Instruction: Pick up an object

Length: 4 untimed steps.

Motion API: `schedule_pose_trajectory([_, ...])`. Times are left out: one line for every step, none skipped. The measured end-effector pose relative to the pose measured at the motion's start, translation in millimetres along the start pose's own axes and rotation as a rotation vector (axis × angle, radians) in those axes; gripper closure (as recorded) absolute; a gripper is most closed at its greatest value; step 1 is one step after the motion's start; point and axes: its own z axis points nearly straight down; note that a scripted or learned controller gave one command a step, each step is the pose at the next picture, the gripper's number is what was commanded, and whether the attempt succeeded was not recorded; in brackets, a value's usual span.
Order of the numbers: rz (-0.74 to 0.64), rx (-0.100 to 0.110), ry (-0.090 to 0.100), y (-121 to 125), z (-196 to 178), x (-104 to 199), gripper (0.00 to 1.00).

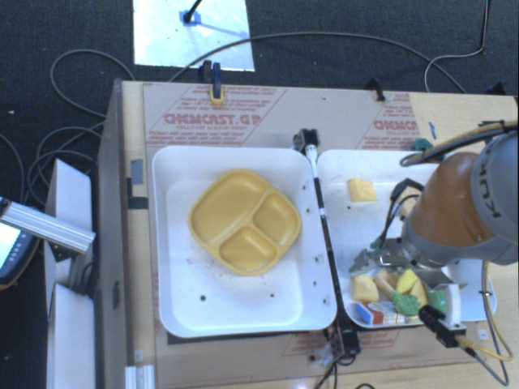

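The arm, grey with an orange band, reaches over the right bin (381, 164). My gripper (375, 256) hangs low above the bin's near part, just above a heap of small objects: yellow pieces (366, 288), a green piece (403, 304) and a flat red, white and blue item (375, 315). A lone yellow block (362, 190) lies farther back in the same bin. Nothing shows between the gripper's metal fingers, and the arm hides part of the heap.
The left bin (174, 302) holds a yellow three-compartment plate (245, 220). A black divider bar (321, 217) runs between the bins. Cables trail along the bench's right and near edges.
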Motion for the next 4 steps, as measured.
schedule_pose_trajectory([0.000, -0.004, -0.003, 84, -8, -68, 0.00])
schedule_pose_trajectory([-0.001, -0.005, -0.001, 85, -18, -67, 1.00])
schedule_pose_trajectory([-0.001, -0.008, -0.002, 85, -29, -68, 1.00])
schedule_pose_trajectory([-0.003, -0.011, -0.002, 86, -40, -68, 1.00])
